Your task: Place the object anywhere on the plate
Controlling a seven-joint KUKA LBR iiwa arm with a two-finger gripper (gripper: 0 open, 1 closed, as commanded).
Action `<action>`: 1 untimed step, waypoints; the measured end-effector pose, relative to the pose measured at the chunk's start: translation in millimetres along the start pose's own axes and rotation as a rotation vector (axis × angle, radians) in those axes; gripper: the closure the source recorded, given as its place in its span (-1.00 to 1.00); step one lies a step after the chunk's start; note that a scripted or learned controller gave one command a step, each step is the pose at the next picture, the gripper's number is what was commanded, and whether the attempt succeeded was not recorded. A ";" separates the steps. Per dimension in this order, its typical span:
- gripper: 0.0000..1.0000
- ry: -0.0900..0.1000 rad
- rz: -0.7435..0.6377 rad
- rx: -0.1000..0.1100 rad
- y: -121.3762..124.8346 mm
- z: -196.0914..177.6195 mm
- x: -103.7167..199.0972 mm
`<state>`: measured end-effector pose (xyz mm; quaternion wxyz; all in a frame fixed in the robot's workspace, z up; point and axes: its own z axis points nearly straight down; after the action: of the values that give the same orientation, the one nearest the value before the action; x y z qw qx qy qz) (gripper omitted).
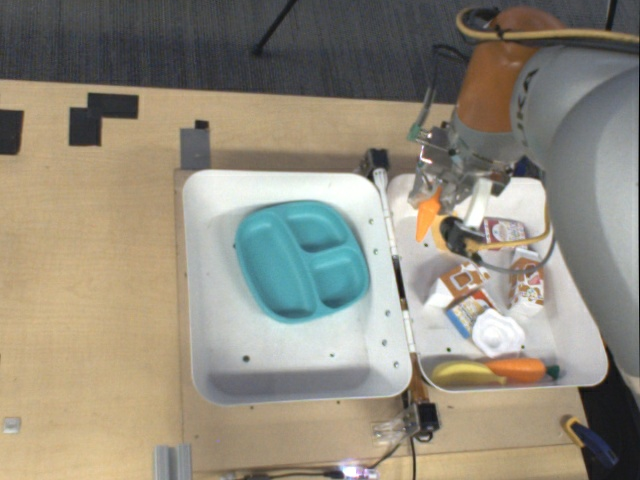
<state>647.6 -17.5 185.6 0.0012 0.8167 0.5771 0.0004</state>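
Observation:
A teal divided plate [300, 260] lies in the left white bin [215, 358]. My gripper [436, 200] hangs over the far left corner of the right bin [585, 353], just right of the wall between the bins. A small orange wedge-shaped object [427, 216] sits between its fingers, pointing down, and the gripper is shut on it. The plate is about a hand's width to the left of the gripper.
The right bin holds several small things: printed packets [505, 232] [528, 286] [465, 280], a white crumpled item [497, 332], a yellow banana [465, 373] and an orange carrot [517, 370] along the near wall. The grey arm [580, 118] covers the right side.

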 end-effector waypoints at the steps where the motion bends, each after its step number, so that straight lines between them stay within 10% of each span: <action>1: 1.00 0.005 0.134 0.001 -21.5 0.1 65.3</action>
<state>649.2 51.2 185.4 -0.0008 0.8535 0.5210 0.0020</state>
